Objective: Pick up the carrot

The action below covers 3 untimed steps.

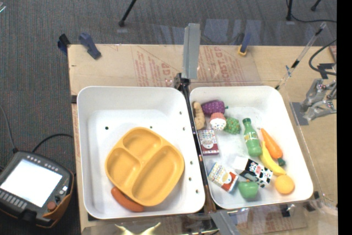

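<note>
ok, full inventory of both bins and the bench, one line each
bins: 2, white, side by side on bench
divided plate: 1, yellow, left bin
sausage: 1, red-orange, left bin, partly under plate
carrot: 1, orange, right bin, right side
banana: 1, yellow, beside carrot
bottle: 1, green, right bin centre
grapes: 1, purple, right bin top
orange fruit: 1, orange, right bin lower right
green fruit: 1, green, right bin bottom
small cartons: 3, mixed, right bin lower half
pendant: 1, dark, floor lower left
</note>
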### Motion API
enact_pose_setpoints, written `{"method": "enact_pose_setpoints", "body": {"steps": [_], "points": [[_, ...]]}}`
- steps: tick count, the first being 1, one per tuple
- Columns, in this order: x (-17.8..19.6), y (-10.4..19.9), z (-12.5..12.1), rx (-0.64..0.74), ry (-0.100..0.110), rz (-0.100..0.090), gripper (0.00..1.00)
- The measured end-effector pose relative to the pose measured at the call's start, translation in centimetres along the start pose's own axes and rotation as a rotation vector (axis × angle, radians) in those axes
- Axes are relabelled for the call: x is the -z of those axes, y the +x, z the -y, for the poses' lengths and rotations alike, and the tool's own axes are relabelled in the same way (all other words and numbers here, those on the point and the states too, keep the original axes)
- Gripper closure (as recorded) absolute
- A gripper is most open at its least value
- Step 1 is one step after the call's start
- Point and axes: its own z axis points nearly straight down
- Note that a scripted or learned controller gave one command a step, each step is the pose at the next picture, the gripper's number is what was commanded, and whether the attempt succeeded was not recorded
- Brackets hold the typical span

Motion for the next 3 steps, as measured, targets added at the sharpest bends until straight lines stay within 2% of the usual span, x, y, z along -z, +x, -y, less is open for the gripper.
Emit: {"method": "enact_pose_setpoints", "body": {"steps": [1, 2, 3], "points": [[-0.8, 0.2, 0.0, -0.002, -0.007, -0.014, 0.0], [-13.0, 1.5, -0.4, -0.013, -0.015, -0.029, 0.0], [-25.9, -3.5, 0.0, 0.042, -0.014, -0.021, 0.0]]}}
